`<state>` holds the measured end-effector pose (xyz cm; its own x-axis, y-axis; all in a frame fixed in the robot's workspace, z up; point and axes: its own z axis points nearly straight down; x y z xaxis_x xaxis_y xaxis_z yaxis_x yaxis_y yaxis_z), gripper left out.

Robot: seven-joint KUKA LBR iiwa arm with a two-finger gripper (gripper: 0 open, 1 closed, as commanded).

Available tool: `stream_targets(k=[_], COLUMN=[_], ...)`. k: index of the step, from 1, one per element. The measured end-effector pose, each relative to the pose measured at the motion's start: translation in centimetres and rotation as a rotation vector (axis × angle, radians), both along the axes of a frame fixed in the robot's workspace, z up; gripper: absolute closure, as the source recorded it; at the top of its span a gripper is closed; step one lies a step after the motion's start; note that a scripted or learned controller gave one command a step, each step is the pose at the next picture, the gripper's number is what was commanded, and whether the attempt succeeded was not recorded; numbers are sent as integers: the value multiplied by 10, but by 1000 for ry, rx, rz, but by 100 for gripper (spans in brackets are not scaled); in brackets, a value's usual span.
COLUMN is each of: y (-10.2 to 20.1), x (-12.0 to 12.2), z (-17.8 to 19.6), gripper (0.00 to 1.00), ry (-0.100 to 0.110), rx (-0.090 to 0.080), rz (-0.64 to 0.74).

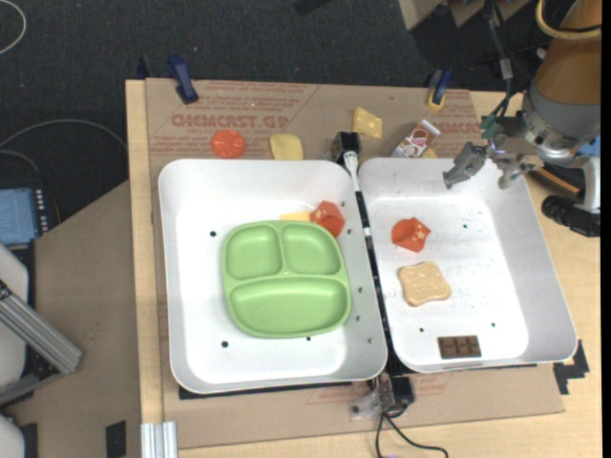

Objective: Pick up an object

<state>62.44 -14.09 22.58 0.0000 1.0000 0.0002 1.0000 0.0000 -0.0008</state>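
The tool (485, 165) hangs over the far right corner of the right bin (535, 284), at the end of the grey arm (563, 103) that comes in from the right. Its two fingers (461, 169) are spread apart, one pointing left toward the bin's far edge, the other toward the right wall. Nothing sits between them, and they seem clear of the bin floor, though contact cannot be judged for sure.

In the right bin, well apart from the tool, lie a red piece (410, 234) near the middle, a toast slice (424, 283) just in front of it, and a brown chocolate bar (459, 346) near the front edge.

The left bin (186, 284) carries a green divided plate (284, 279). A second red piece (327, 218) rests at the plate's far right corner, beside a yellow slab (295, 217).

On the counter (153, 141) behind the bins are an orange-red disc (228, 143), a pale yellow lump (285, 147), a cheese wedge (367, 122) and a small carton (413, 141).
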Motion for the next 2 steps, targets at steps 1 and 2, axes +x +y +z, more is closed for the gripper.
stream_targets(k=[1, 2], y=[15, 48], x=[-61, -88], z=[-110, -142], gripper=[0, 0], ry=[15, 0], rx=[4, 2], rz=[-1, 0])
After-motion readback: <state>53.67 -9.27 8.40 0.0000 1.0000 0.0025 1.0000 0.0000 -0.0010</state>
